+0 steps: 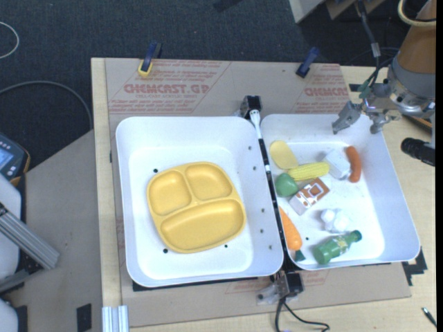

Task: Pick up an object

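My gripper [362, 118] hangs over the back edge of the right bin [401, 206], its two grey fingers spread open with nothing between them. Below it in that bin lie an orange-red sausage [354, 163], a white object [337, 162], a corn cob [309, 171], a yellow lemon-like piece [282, 154], a green round piece [285, 185], a small brown-and-white box [309, 194], a white piece [333, 218], a carrot [291, 232] and a green bottle [333, 247].
The left bin [131, 206] holds a yellow divided plate [196, 205]. A black hinge [251, 106] and divider run between the bins. Blue clamps [148, 59] [306, 61] grip the board's back edge. The arm's orange band [419, 47] is at the upper right.
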